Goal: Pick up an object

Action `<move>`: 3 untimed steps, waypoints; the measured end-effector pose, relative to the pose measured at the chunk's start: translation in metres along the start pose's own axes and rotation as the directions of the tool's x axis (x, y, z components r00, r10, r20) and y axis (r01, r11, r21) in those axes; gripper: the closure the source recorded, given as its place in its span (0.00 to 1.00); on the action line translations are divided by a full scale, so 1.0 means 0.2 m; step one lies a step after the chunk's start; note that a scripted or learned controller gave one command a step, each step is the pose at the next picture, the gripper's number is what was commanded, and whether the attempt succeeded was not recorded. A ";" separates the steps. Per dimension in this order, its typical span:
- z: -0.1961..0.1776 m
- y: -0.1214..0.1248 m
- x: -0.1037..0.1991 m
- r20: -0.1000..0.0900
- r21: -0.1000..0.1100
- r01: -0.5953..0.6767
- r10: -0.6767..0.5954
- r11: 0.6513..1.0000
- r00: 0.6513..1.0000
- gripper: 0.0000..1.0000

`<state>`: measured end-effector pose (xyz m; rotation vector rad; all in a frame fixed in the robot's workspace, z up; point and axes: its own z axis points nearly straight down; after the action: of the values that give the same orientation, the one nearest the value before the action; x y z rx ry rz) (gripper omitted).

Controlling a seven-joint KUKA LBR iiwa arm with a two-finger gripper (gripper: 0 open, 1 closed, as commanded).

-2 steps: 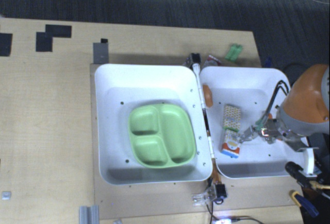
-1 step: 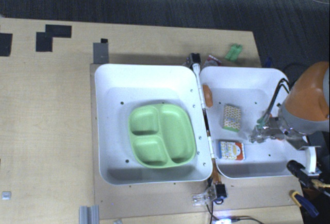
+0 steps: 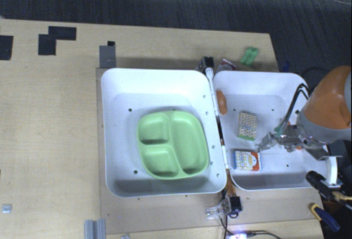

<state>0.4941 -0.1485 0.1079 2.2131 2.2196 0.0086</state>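
Bins sit side by side: we see the left bin (image 3: 113, 122) holding a green divided tray (image 3: 172, 144). Our gripper (image 3: 268, 142) hangs in the right bin (image 3: 286, 83), its grip state unclear, between a speckled packet (image 3: 247, 124) and a small box (image 3: 246, 160).

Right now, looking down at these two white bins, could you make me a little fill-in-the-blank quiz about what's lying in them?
1. The green divided plate lies in the ____ bin.
2. That plate has ____ compartments.
3. The speckled pouch and the small blue-and-white packet both lie in the ____ bin.
4. The pincer hangs over the ____ bin.

Missing words: left; three; right; right
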 end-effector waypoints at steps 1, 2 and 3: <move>0.10 -0.02 0.29 0.001 0.000 -0.001 0.001 1.000 1.000 0.00; 0.05 -0.01 0.29 0.001 -0.005 -0.001 0.001 1.000 1.000 1.00; 0.05 -0.01 0.29 0.001 -0.005 0.000 0.000 1.000 1.000 0.00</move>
<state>0.4923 -0.0904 0.0981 2.2104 2.2162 0.0129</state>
